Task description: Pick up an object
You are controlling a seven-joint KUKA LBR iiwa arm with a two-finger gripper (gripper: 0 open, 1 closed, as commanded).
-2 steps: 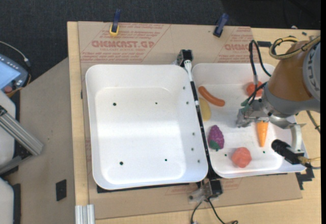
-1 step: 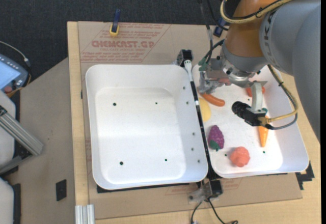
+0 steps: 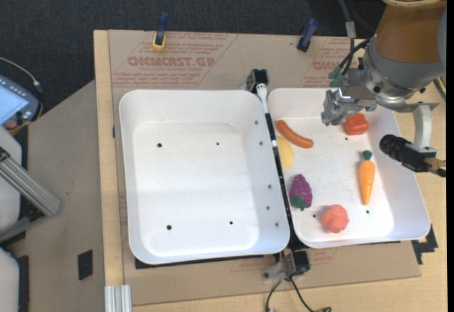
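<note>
Gripper (image 3: 335, 113) hovering over right bin (image 3: 411, 197), back area, just beside red tomato (image 3: 356, 124); finger state hidden, cannot tell. Sausage (image 3: 294, 134), carrot (image 3: 367, 179), grapes (image 3: 301, 191) lying nearby.

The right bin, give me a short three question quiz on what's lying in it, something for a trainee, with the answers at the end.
1. True or false: the carrot lies with its green top toward the far side of the right bin.
2. Which item lies closest to the gripper? A) the purple grapes B) the red tomato-like piece C) the pink strawberry-like piece
3. Fill in: the pale yellow piece lies against the bin's ______ wall, next to the left bin.

Key: 1 true; 2 B; 3 left. Also in the bin: an orange sausage.
</note>
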